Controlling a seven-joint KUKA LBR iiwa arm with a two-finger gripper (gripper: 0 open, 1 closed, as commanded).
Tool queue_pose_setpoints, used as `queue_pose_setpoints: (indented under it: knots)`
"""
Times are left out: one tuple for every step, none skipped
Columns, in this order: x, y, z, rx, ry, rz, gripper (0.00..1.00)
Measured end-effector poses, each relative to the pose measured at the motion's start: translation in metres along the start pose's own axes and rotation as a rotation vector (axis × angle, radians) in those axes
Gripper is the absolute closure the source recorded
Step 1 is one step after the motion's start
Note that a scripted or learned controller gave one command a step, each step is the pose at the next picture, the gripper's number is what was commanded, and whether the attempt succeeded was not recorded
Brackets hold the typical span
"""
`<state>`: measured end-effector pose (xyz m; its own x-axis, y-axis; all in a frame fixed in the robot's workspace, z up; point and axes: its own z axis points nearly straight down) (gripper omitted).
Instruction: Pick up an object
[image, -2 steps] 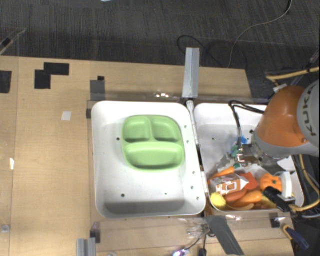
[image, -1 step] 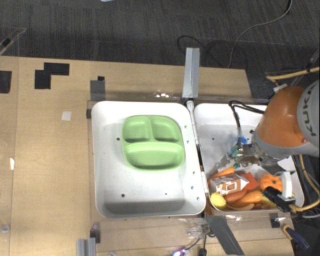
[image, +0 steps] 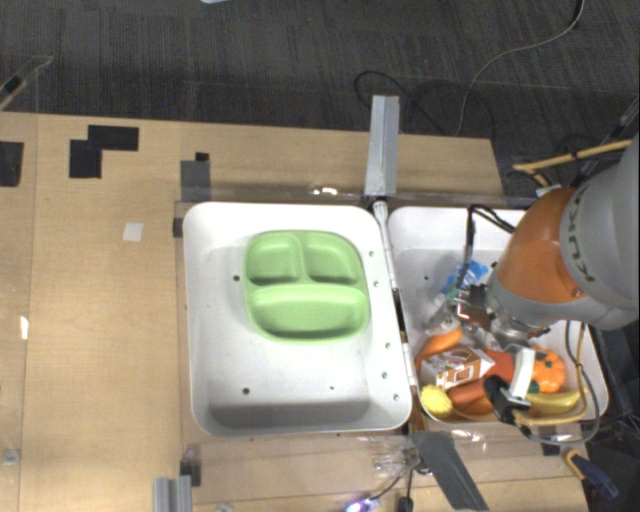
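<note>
Grey arm with orange band (image: 540, 255) reaching into right bin (image: 430, 235), claw (image: 480, 320) low over pile of toy food (image: 470, 375) beside banana (image: 555, 402), its grip state impossible to tell, green divided tray (image: 305, 283) in left bin (image: 215, 330) on desk (image: 90, 340)

Loose objects lie clustered around the claw (image: 478, 322): orange carrot (image: 440, 343) left of it, yellow lemon (image: 435, 401) and banana (image: 556, 402) below it.

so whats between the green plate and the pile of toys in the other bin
In the camera view, only white bin floor and the two bins' adjoining walls separate the green plate from the toy pile; nothing else sits in that stretch.
</note>
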<state>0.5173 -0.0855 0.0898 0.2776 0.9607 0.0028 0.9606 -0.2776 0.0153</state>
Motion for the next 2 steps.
queue_pose_setpoints:
  knots:
    - [0.003,0.002,-0.01,-0.006,0.004,0.0,1.0]
    - [0.071,0.035,-0.127,0.015,-0.004,0.051,1.0]
